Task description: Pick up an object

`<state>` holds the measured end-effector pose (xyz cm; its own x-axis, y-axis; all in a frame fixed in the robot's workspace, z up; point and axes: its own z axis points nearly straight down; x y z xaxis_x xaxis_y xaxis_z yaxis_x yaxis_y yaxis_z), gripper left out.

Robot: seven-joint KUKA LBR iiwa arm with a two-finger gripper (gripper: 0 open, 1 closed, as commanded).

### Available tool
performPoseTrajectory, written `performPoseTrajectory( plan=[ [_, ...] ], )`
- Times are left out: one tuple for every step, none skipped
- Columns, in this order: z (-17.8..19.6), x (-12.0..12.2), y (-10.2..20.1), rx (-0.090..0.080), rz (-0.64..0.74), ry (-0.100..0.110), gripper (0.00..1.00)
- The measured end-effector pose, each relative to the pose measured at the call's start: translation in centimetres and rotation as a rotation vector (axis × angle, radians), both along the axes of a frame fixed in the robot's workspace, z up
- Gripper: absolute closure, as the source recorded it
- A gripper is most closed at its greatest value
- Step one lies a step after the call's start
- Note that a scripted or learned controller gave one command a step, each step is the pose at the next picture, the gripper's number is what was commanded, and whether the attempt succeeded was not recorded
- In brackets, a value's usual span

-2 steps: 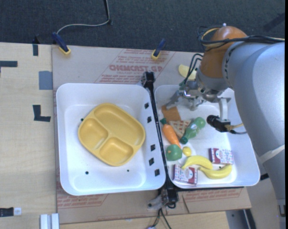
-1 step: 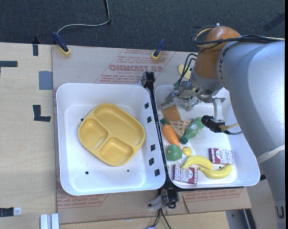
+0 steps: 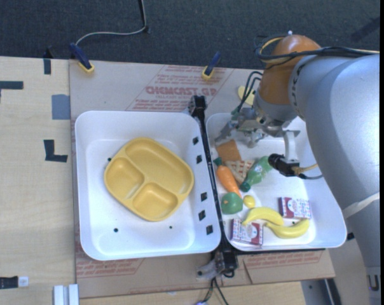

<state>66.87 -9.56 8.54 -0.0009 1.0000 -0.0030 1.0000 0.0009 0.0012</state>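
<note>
Gripper (image 3: 243, 127) hangs at twelve o'clock of right bin (image 3: 325, 230); finger state I cannot tell; descend squarely on brown piece (image 3: 228, 151), avoiding carrot (image 3: 228, 179)

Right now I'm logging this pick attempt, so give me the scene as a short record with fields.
left bin: holds a yellow plastic divided plate
right bin: orange toy carrot, green toy bottle, yellow toy banana, two small red-and-white cartons, round green toy
arm: reaches over the right bin
hand: low over the right bin's far left part, near a tan wedge-shaped toy
grasp: cannot tell
</note>
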Motion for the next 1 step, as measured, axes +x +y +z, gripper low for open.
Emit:
performPoseTrajectory(
  plan=[
    [0.00, 0.01, -0.13, 0.001, 0.001, 0.000, 0.00]
  ],
)
